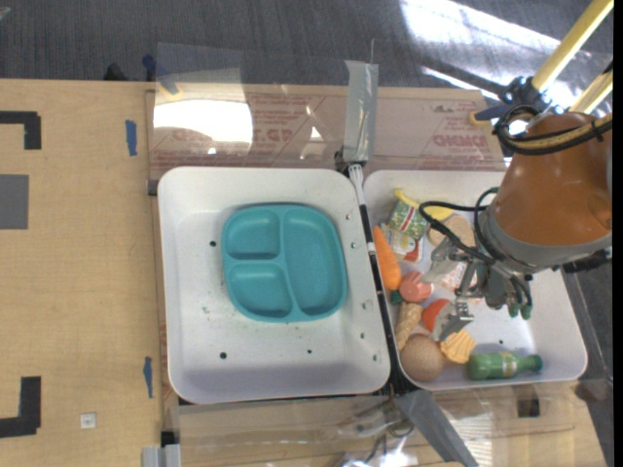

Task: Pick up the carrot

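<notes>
Carrot: we see it in the right bin, lying against that bin's left wall, its length running far to near, with nothing gripping it.
Gripper: we find it low over the middle of the right bin, to the right of the carrot and apart from it, amid the pile of toy food.
Fingers: we cannot tell whether they are apart or together; the metal parts blur into the clutter beneath them.
Arm: we see it come in from the right, its orange band bulking over the far right part of the right bin, with black cables looped round it.
Left bin: we see it bearing a teal divided plate, which sits near its middle with three compartments showing.
Neighbours of the carrot: we note a green and white packet just beyond its far end, and a red piece just beside its near end.
Near end of the right bin: we see a brown rounded item close to the left wall and a green bottle lying on its side to the right of it.
Bench: we see tan cardboard under both bins, with black marks at the left.
</notes>
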